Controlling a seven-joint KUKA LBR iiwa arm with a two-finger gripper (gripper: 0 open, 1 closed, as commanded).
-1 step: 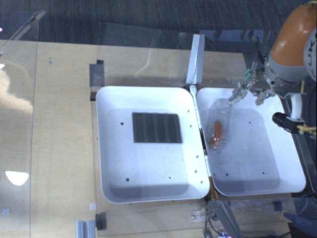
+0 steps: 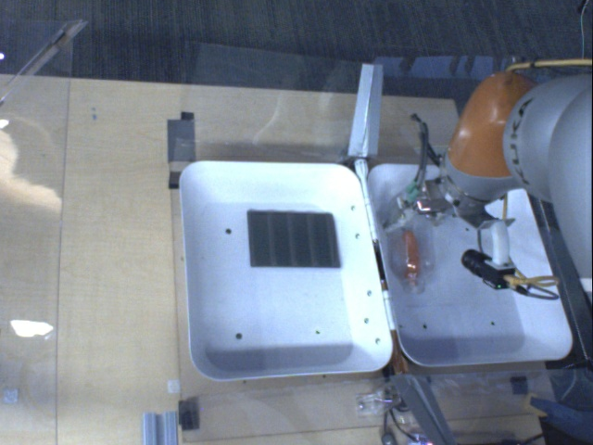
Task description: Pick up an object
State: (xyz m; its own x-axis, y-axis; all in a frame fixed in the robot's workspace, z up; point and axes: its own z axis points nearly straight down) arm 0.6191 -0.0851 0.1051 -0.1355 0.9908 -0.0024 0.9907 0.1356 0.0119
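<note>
Pale wood bench [image 2: 102, 276] with dark carpet along the far side, and some glare off what looks like a clear sheet on the left part of it. Two white bins sit side by side. The left bin [image 2: 199, 276] has just a dark ribbed rectangle [image 2: 293, 239] flat in the middle of its floor.

The right bin [image 2: 482, 327] is where the action is. The only loose thing in it is a small orange-red object [image 2: 409, 254] that looks wrapped in clear plastic, lying lengthwise close to the bin's left wall, right next to the seam between the two bins.

The arm [image 2: 547, 137] comes in from the right, its orange band [image 2: 482, 128] over the far part of that bin. The gripper [image 2: 422, 200] is down just past the far end of the orange-red object, very close to it. Honestly can't make out whether it's spread or closed, or whether it's touching the wrapper, since that spot is a shiny jumble.

A grey metal strip [image 2: 366, 109] runs back from the gap between the bins, right beside the gripper, so that corner is pretty cramped. Small black brackets [image 2: 182, 139] sit at the left bin's corners.
</note>
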